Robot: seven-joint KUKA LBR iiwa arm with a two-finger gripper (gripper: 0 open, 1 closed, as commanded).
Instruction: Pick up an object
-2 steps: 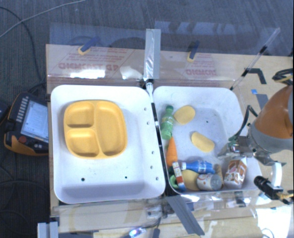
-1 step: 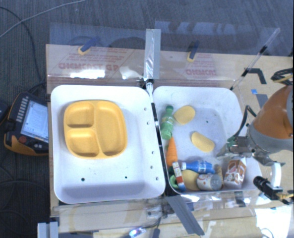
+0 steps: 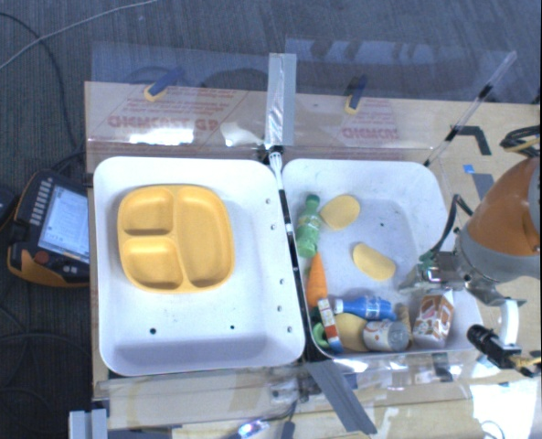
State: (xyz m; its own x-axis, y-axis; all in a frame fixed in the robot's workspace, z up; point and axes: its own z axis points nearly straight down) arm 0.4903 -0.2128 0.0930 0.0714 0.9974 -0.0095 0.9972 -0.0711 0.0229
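The right bin [image 3: 408, 176] holds the candidates: a carrot [image 3: 316, 282], a blue-labelled bottle [image 3: 369, 307] and two yellow pieces [image 3: 341, 211], all likely light, rigid and smooth, so slippage is a risk. Grasp the carrot across its width. The pincer [image 3: 432, 273] hangs over the bin's right side; whether it is spread cannot be determined.

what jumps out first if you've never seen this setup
The yellow divided plate lies alone in the left bin, large and bright against the white. The right bin is cluttered: two yellow slices, a carrot along its left wall, and a blue-labelled bottle near the front. The grey arm with its orange band leans in over that bin's right edge.
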